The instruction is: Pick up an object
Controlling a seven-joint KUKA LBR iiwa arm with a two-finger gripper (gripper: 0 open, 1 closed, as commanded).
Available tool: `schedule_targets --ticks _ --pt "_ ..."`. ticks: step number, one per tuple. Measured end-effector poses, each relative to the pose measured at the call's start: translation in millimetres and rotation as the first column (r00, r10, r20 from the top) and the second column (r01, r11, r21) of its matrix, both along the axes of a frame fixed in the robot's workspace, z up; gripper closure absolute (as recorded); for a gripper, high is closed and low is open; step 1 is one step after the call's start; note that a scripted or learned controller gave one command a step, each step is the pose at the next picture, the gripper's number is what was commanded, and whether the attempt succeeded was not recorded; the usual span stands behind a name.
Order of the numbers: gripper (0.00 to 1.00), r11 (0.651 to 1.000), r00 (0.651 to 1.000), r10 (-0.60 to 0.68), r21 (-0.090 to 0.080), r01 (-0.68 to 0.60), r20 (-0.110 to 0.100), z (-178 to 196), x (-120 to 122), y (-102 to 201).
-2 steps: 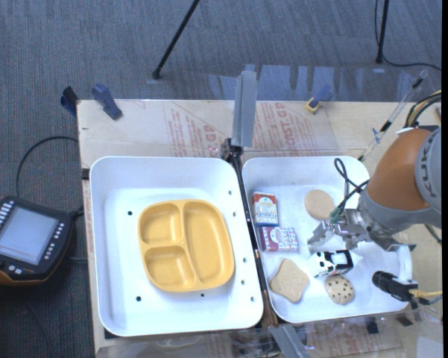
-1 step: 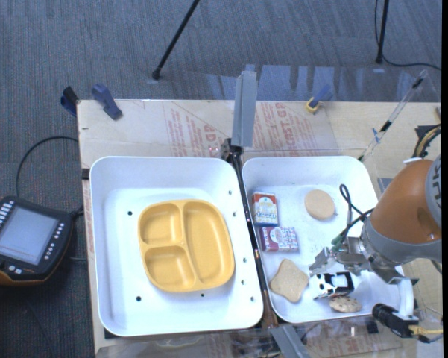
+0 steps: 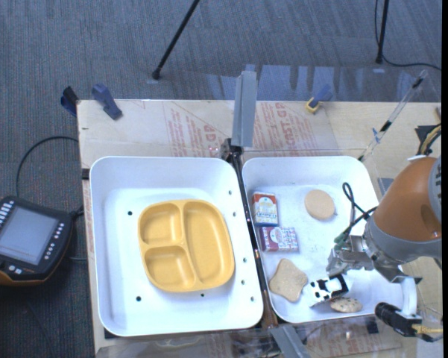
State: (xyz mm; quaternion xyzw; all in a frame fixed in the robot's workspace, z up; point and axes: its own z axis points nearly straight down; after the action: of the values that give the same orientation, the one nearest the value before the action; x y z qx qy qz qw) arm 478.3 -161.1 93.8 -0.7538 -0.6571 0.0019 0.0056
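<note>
Objects for picking lie in the right bin (image 3: 358,171), and the jaws (image 3: 341,268) hang low over its near right part — whether they are spread or pressed together cannot be told from this slant. Just below them, near the bin's front edge, sits a small black-and-white object (image 3: 322,288), and beside it, at the front right corner, a speckled cookie (image 3: 346,304). A slice of toast (image 3: 288,280) lies toward the front left of the same bin. Further in, by the left wall, a red carton (image 3: 265,208) stands above a flatter red packet (image 3: 279,239); a round tan patty (image 3: 320,204) rests toward the bin's far side.

The arm (image 3: 408,218), with its orange band, reaches in over the bin's right edge. The left bin (image 3: 108,200) carries a yellow divided tray (image 3: 185,245) at its middle. Both bins sit on the desk (image 3: 164,125) — blue clamps (image 3: 104,100) grip its far left edge. A teach pendant (image 3: 24,237) rests on the carpet off the desk's left side.
</note>
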Motion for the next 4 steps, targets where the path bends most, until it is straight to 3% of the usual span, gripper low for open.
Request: schedule_targets --ticks 1,2,3,4 --pt "0.0 1.0 1.0 0.0 0.0 0.0 0.0 0 0 0" --pt "0.0 0.997 0.997 -0.078 -0.003 0.078 0.004 -8 -3 60" --pt "0.0 0.999 0.999 0.046 -0.005 -0.046 0.01 56 72 53" --pt "0.0 0.997 0.997 0.081 -0.002 -0.081 0.0 -9 -5 63"
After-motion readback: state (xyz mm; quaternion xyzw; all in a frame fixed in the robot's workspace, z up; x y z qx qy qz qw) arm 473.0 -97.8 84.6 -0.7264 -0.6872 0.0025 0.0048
